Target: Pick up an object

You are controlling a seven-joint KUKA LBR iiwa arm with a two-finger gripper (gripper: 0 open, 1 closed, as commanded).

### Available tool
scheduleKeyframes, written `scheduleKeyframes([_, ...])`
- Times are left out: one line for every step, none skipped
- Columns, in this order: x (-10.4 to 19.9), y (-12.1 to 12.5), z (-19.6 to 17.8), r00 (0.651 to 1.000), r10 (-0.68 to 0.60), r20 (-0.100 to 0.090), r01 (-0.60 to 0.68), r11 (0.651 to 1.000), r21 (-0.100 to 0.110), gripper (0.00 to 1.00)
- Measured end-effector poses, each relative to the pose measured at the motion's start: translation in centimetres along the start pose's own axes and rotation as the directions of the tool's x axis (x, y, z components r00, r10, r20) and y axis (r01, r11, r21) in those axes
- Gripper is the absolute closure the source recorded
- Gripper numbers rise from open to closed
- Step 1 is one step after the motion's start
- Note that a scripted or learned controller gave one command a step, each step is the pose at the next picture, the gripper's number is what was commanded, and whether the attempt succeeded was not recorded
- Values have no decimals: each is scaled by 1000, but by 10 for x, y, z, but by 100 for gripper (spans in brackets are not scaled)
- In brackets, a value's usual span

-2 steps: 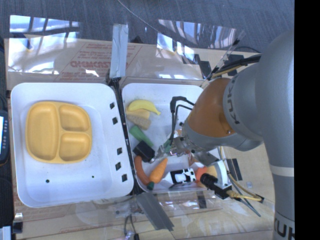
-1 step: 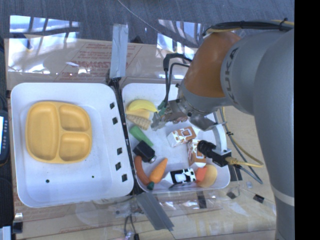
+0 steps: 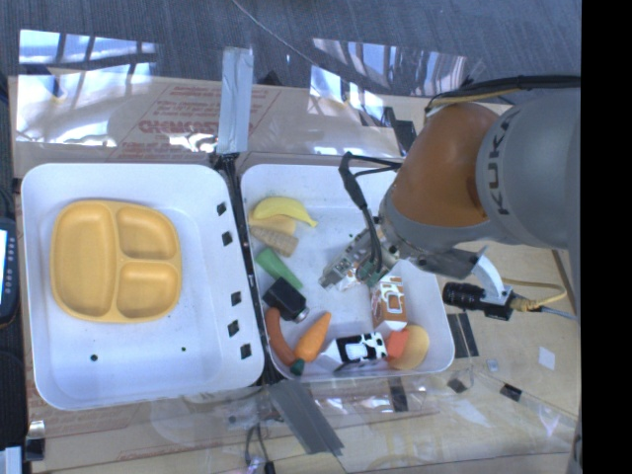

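Pincer low inside right bin, grip unreadable, hovered among toys, nothing visibly lifted yet, pick undone.

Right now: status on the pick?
Gripper low in right bin, nothing visibly held. Banana, carrot lying loose. Toys crowd the near wall.

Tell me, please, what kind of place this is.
Probably a robotics lab bench for grasping trials: a KUKA arm reaches over two taped-down white bins, one holding toy food such as a banana and a carrot.
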State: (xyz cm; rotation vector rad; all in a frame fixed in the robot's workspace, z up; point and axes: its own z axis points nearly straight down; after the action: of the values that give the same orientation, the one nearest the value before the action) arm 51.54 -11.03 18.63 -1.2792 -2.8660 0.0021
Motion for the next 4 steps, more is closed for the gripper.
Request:
scheduleKeyframes([19,-34,20,795,-606,2,606,795,-1,100])
scheduleKeyframes([19,-2,63,880,-475,6,475,880,-2,100])
scheduleKeyframes([39,-15,80,915,-404,6,404,915,-2,100])
scheduleKeyframes([32,8,-85,888,-460,16,460,888,-4,100])
